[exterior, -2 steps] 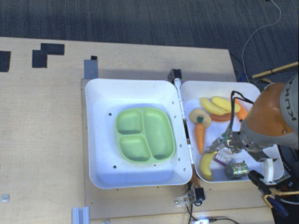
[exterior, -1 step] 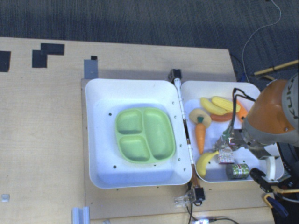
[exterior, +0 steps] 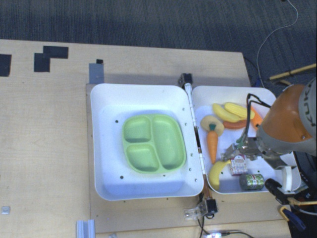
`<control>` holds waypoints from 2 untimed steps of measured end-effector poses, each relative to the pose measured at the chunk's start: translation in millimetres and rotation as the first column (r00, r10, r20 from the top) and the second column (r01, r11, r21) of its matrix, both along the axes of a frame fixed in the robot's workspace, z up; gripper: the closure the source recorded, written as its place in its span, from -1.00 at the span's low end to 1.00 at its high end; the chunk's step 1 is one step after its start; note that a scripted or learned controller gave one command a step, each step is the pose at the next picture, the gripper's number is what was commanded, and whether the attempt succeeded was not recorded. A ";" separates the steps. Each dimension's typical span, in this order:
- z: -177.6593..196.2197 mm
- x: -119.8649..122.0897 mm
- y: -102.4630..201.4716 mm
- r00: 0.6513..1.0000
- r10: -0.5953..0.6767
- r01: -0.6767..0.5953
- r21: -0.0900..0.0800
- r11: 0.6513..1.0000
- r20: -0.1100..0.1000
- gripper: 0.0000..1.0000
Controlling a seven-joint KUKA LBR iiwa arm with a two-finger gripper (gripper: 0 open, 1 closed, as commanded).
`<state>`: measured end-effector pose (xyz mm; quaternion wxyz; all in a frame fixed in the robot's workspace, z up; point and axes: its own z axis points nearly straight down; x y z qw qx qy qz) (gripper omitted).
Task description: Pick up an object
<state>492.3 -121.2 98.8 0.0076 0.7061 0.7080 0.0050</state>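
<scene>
Cables and a small clip (exterior: 200, 211) lie on the tabletop (exterior: 44, 148) at the near edge, just below the seam where the two white bins meet. In the right bin (exterior: 205, 95), nearest the viewer, a green can (exterior: 252, 181) lies on its side, and just left of it a banana (exterior: 216, 173) curves along the bin's near-left corner. Between them sits a small white packet with red print (exterior: 238, 164), and the gripper (exterior: 237, 151) hangs right over it, at the end of the grey arm that reaches in from the right with its orange band (exterior: 286, 118) above the wrist. Whether the jaws are spread or closed cannot be told from this angle, and nothing is plainly seen between them. Just left of the gripper a carrot (exterior: 212, 146) lies lengthwise, its leafy end pointing far, touching a round pale fruit slice (exterior: 212, 123). Farther back a red-orange piece (exterior: 236, 124) lies beside two yellow bananas (exterior: 230, 111) near the bin's far wall. The left bin (exterior: 101, 133) holds a green divided plate (exterior: 154, 143) with three compartments, lying flat in its middle. Beyond both bins, black marks (exterior: 49, 57) dot the far left of the tabletop, and dark carpet (exterior: 148, 14) lies past it.
</scene>
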 end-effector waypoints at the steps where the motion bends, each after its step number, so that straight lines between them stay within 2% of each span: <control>1: 10.6 1.7 0.4 1.000 0.001 -0.001 0.000 1.000 0.004 1.00; 2: 87.0 85.1 48.2 1.000 0.004 -0.004 0.005 1.000 -0.012 1.00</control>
